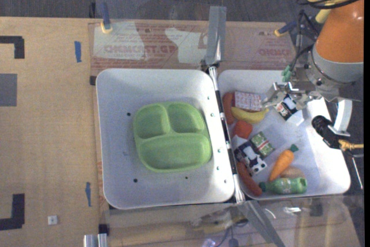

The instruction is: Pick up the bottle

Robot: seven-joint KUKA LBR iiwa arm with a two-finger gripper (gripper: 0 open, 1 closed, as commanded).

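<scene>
The bottle [285,185] is green and lies on its side at the near edge of the right bin [329,165], just below a carrot [281,163]. My gripper [288,99] hangs over the far part of that bin, well behind the bottle and apart from it. A small black and white item [285,109] sits right under the gripper; whether it is held is unclear.
The right bin also holds a banana [250,115], a pink and white box [247,101], a green carton [263,143], a black and white toy [251,158] and a red pepper [250,183]. A green divided plate [171,137] lies in the left bin [115,95].
</scene>
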